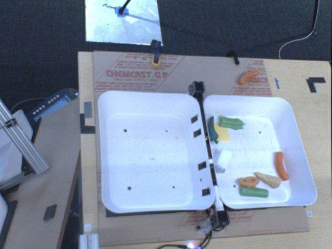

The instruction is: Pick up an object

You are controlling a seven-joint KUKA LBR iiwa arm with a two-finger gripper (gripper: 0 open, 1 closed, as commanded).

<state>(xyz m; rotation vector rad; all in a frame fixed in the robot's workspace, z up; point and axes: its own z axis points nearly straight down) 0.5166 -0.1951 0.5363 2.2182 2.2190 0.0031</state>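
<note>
Wooden bench [306, 77] on dark carpet [41, 35].

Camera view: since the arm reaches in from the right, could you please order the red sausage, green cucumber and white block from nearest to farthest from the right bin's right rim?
Measured from the right bin's right rim:
1. Red sausage, just inside that rim.
2. Green cucumber, near the front wall, mid-bin.
3. White block, over by the divider side.
</note>
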